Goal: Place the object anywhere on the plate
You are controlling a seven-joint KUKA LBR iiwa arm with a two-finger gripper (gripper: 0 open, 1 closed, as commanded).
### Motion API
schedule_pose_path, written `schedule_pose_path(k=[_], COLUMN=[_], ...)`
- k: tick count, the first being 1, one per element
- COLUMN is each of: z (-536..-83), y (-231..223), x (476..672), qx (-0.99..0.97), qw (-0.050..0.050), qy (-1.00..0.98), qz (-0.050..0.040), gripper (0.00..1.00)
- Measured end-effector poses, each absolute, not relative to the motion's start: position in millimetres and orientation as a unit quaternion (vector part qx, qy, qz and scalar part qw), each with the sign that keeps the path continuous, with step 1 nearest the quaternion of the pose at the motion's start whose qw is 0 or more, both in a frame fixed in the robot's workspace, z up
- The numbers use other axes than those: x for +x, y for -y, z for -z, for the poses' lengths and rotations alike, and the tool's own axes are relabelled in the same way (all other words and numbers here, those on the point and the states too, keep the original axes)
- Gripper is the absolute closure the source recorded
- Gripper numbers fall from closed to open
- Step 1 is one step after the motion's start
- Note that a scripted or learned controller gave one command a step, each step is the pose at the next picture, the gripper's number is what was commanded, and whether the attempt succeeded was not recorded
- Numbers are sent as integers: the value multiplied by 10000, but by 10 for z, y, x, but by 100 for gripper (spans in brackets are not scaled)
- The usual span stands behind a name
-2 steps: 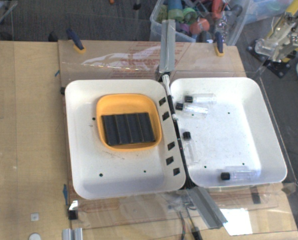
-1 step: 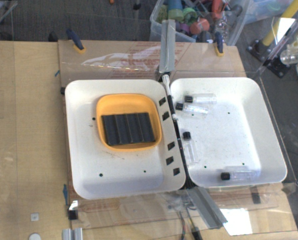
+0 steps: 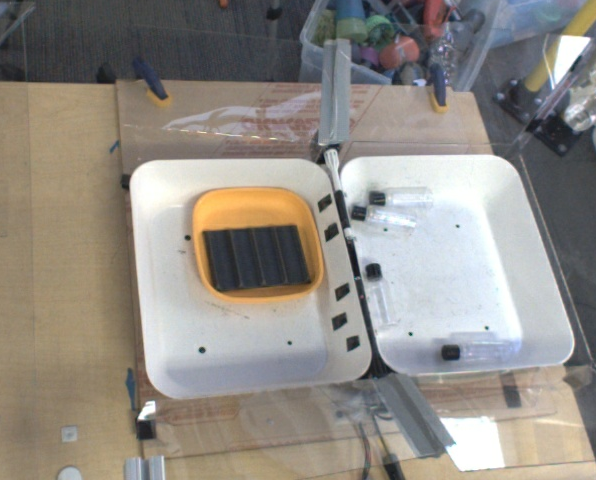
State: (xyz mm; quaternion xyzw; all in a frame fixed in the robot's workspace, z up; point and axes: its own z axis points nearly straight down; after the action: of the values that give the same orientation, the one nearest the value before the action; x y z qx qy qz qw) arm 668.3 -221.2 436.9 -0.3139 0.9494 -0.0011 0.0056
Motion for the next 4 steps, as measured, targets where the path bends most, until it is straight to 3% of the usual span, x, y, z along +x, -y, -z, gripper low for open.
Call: schedule_pose_path(k=[2,4], z=[-4364,-4355], y=[2214,2215], x=[6682,6679], qx=[-5235,-7802], qw=[52,38], qy=[-8520,-6255], qz=[15,13], gripper=[100,100])
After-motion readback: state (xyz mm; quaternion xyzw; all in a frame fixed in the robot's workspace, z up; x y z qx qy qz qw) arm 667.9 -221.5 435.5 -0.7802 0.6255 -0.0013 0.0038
